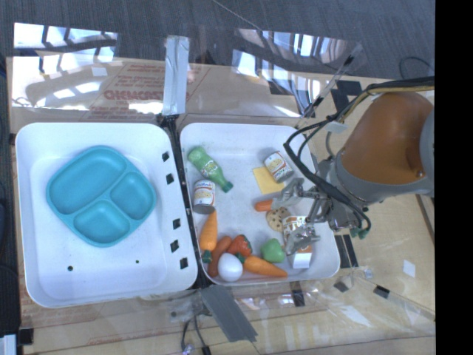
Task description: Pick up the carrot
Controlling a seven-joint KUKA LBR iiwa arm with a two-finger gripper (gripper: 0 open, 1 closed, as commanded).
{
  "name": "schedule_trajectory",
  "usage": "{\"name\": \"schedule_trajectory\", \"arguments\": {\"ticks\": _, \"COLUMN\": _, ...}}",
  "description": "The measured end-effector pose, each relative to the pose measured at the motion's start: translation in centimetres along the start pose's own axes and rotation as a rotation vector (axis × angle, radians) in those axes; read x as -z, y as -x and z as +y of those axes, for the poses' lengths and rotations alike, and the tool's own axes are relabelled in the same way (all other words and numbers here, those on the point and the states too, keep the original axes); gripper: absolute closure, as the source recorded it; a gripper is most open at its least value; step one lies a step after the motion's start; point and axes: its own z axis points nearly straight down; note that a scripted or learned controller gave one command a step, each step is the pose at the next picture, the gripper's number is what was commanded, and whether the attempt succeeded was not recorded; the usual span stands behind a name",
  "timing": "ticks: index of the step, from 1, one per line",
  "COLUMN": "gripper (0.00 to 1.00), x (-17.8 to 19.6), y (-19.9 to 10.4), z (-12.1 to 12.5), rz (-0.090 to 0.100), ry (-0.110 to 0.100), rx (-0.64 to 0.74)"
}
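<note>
Two carrots lie in the right bin (pixel 244 139). One orange carrot (pixel 209 231) stands lengthwise near the bin's left wall, and another carrot (pixel 264 266) lies flat along the front wall. My gripper (pixel 293 211) hovers at the bin's right side, above a brown cookie (pixel 278 217), with its fingers spread and nothing between them. It is well to the right of the first carrot and behind the second. A small orange piece (pixel 264 205) sits just left of the gripper.
Also in the right bin are a green bottle (pixel 209 168), two small cans (pixel 204 194) (pixel 278 166), a yellow slice (pixel 265 178), a red item (pixel 238 244), a white egg (pixel 230 267), a green pepper (pixel 273 251) and a white box (pixel 301 258). The left bin holds a blue divided plate (pixel 101 194).
</note>
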Motion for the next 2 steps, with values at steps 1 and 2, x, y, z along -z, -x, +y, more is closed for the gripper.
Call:
{"name": "schedule_trajectory", "arguments": {"ticks": 1, "gripper": 0.0, "x": -11.57, "y": 0.73, "z": -0.96, "rz": -0.02, "ry": -0.005, "rx": -0.134}}
{"name": "schedule_trajectory", "arguments": {"ticks": 2, "gripper": 1.0, "x": -10.67, "y": 0.68, "z": -0.7, "rz": -0.013, "ry": -0.002, "rx": -0.124}}
